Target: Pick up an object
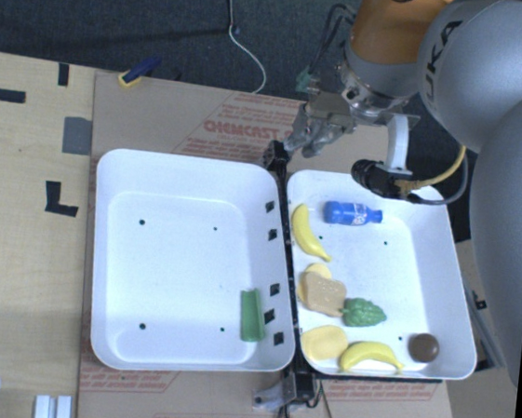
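Yellow banana (370,357) at near rim, blue bottle (351,214) lying flat, fingers' state unclear

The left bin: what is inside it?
The left bin holds one green block, lying near its right wall. Nothing covers the bin's floor.

I count two white bins (115,177), side by side. Left bin: one green block (250,315). Right bin: two bananas (307,233), one blue bottle (351,214), one green leafy piece (363,312), one brown ball (424,347), one bread slice (321,294), one pale yellow piece (324,341).
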Action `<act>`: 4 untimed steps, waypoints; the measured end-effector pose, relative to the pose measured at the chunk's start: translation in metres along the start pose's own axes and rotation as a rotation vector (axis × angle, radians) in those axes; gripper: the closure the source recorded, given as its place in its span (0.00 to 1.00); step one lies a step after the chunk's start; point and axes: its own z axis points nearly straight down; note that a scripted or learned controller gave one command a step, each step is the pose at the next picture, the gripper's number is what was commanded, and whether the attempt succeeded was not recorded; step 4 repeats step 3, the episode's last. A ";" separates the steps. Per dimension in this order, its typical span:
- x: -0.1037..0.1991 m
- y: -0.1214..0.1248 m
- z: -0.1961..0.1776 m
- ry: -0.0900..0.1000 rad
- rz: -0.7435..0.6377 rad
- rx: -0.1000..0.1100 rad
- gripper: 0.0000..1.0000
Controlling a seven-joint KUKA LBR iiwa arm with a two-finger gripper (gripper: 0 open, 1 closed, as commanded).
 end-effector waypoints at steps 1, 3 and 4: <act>0.000 0.000 -0.009 -0.001 -0.001 0.001 1.00; 0.001 0.000 -0.028 -0.003 -0.002 0.003 1.00; 0.001 0.000 -0.028 -0.003 -0.002 0.003 1.00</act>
